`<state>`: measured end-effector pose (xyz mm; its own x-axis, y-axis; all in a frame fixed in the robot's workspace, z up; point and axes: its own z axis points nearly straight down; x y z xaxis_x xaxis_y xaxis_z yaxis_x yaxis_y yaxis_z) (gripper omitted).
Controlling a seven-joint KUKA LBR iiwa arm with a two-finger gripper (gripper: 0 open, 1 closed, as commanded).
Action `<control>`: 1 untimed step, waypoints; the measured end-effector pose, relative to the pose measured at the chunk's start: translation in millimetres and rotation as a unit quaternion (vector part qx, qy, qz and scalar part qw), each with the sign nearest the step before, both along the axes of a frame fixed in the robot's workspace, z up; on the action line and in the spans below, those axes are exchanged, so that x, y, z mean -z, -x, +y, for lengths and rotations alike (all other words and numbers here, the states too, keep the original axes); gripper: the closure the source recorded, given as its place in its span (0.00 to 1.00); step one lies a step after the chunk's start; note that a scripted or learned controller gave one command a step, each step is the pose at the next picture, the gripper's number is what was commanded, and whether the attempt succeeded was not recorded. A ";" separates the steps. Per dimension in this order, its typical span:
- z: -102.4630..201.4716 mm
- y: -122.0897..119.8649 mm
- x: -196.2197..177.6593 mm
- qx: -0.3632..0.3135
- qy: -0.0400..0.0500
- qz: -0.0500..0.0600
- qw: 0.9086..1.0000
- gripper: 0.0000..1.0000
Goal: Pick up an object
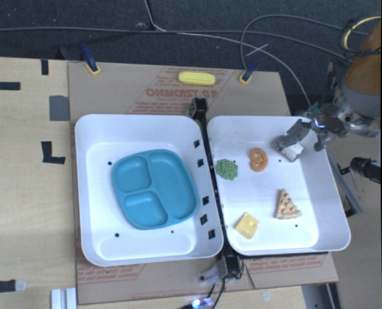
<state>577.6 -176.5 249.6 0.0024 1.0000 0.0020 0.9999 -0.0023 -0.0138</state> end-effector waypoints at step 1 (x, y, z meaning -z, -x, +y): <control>0.6 -2.4 -7.6 -0.002 0.001 -0.006 1.000 0.00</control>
<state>580.0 -176.0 257.2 -0.0012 1.0000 -0.0003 1.0000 0.0012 -0.0013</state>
